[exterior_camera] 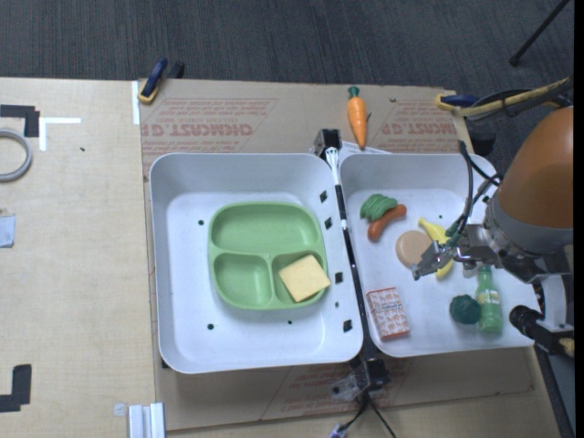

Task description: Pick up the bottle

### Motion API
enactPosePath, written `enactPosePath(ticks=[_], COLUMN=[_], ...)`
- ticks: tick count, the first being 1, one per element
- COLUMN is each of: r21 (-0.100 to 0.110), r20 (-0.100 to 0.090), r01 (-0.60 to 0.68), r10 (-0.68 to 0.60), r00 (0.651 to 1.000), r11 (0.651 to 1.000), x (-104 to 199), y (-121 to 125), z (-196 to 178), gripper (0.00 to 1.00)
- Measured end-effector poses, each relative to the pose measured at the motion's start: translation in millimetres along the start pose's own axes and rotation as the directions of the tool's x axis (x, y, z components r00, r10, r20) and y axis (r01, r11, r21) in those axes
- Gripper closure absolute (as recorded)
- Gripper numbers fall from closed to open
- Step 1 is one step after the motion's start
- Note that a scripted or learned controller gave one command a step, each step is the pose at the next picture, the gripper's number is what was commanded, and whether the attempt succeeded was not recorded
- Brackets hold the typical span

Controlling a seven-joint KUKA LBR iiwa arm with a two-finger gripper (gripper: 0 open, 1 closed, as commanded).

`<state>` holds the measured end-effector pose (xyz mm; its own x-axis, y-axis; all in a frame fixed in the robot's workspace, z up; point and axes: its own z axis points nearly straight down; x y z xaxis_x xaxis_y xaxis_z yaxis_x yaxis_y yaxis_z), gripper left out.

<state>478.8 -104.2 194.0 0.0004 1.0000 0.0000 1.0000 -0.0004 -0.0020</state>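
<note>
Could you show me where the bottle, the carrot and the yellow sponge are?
bottle point(489, 301): camera view, on its green body, right bin.
carrot point(356, 116): camera view, on its orange middle, above the bins.
yellow sponge point(304, 277): camera view, on its top face, in the green tray.

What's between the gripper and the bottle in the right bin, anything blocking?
Nothing visible lies between them. The gripper hovers over the banana, and the bottle stands just to its right, below the wrist. A dark green item sits against the bottle's left side and could crowd a finger there.
</note>
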Motion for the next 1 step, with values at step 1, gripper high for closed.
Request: enactPosePath(ticks=[1], r21=[0.001], r20=[0.0], r01=[-0.002], r10=[0.002], r00=[1.0], r11=[1.0], x=[-0.3], y=[0.2], z=[-9.2], gripper=[1.0])
